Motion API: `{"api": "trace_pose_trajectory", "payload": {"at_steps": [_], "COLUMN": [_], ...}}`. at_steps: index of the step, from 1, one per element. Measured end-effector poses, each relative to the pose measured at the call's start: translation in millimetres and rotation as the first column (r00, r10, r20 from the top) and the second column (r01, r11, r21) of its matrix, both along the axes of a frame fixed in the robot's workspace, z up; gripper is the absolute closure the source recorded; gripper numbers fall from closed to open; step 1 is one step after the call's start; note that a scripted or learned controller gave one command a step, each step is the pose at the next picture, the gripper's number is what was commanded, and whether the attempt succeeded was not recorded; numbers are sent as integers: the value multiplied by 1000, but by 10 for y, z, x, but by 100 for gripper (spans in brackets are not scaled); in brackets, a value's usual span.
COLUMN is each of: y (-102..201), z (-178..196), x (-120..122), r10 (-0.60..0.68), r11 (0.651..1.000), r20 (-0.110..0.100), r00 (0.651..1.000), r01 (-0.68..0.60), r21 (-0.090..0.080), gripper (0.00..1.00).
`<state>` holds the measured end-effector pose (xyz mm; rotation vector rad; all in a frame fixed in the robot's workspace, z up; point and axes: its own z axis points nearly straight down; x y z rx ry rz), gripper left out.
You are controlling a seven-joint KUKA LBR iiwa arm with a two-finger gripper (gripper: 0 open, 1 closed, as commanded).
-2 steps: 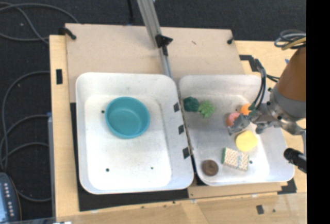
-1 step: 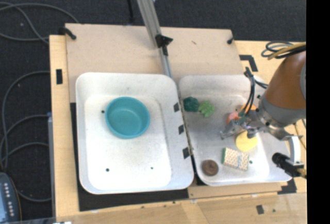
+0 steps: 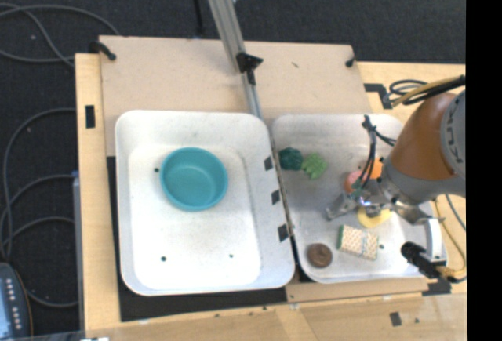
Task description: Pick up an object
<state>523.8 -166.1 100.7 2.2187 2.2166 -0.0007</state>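
Arm [image 3: 427, 147] comes in from 3 o'clock, orange-banded wrist section hanging over the right side of the right bin [image 3: 329, 132], body angled down and toward 9 o'clock. Claw [image 3: 351, 204] sits low over the bin's middle-right area, grey finger parts pointing toward 8 o'clock, tip near the bin floor. Can't tell whether the claw is spread or closed; the wrist covers most of it and the finger detail is too small to read. Nothing visibly between the fingers. Candidate objects all in the right bin: yellow piece [image 3: 374, 214] just beside the claw at its 4 o'clock, partly under the wrist; orange-pink item [image 3: 365, 172] at the claw's 1 o'clock, touching or tucked against the arm, can't tell which; patterned rectangular block [image 3: 358, 241] at 5 o'clock, lying flat and slightly tilted; brown round disc [image 3: 319, 255] at 7 o'clock near the bin's front edge; dark green object [image 3: 290, 159] and light green object [image 3: 315, 166] side by side at 10 o'clock, near the bin's left wall, well apart from the claw. Left bin [image 3: 141, 253] holds a teal bowl [image 3: 194, 178], upright, left of centre. Both bins sit side by side on the surface [image 3: 172, 81], edges touching at the middle.
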Motion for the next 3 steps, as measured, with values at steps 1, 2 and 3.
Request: {"api": "trace_pose_trajectory", "payload": {"at_steps": [1, 2, 3], "y": [-3, 39, -16], "z": [135, 729, 1367], "x": [18, 111, 110], "r10": [-4, 5, 5], "r11": [1000, 1000, 1000], "r20": [6, 4, 6], "r00": [1000, 1000, 1000], "r01": [4, -5, -5], "r21": [3, 2, 1], "gripper": [100, 100, 100]}}
